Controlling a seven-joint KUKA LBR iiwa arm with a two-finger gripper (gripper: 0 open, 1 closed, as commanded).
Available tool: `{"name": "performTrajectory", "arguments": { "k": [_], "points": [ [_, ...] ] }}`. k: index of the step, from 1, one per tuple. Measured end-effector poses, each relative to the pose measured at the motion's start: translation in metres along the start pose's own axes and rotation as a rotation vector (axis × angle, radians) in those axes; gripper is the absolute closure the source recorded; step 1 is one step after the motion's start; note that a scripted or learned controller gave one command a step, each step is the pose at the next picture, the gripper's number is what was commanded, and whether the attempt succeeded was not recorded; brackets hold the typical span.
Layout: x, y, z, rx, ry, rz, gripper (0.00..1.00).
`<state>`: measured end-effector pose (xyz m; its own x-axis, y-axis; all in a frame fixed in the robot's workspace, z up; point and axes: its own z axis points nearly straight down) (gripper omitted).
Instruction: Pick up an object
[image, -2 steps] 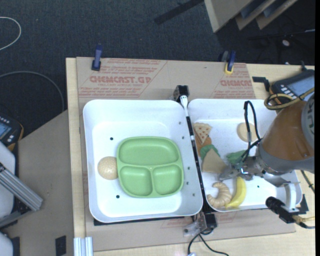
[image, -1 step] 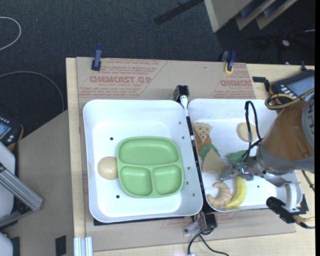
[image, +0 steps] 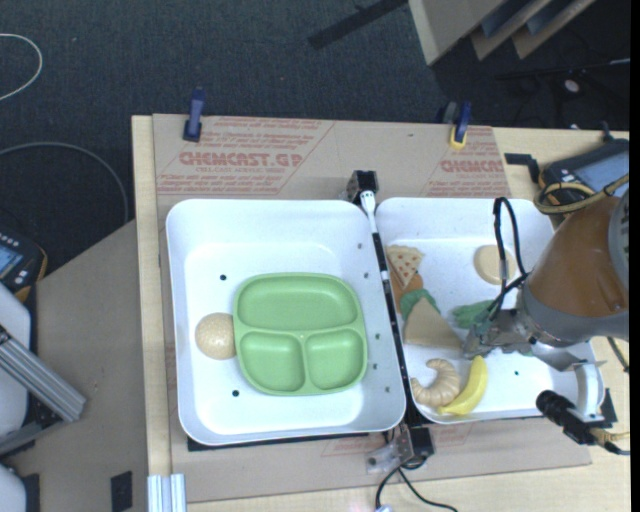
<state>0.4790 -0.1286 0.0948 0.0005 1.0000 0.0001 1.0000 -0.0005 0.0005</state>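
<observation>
While 2 bins (image: 190, 300) sit abreast, 1 banana (image: 470, 388) shows.

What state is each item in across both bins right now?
Green three-compartment plastic tray: flat in left bin, nothing in it.
Round beige bun: left bin, touching tray's left edge.
Yellow banana: right bin, beside croissant.
Tan croissant: lying at right bin's front.
End effector: low over right bin's items.

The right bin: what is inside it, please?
The right bin holds a banana, a croissant, a waffle piece, a round cookie and green items. The arm covers its right part, so anything beneath cannot be seen.
</observation>
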Motion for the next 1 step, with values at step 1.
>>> {"name": "performTrajectory", "arguments": {
  "k": [1],
  "points": [
    [0.0000, 0.0005, -0.0099, -0.003, -0.001, 0.000, 1.00]
  ]
}}
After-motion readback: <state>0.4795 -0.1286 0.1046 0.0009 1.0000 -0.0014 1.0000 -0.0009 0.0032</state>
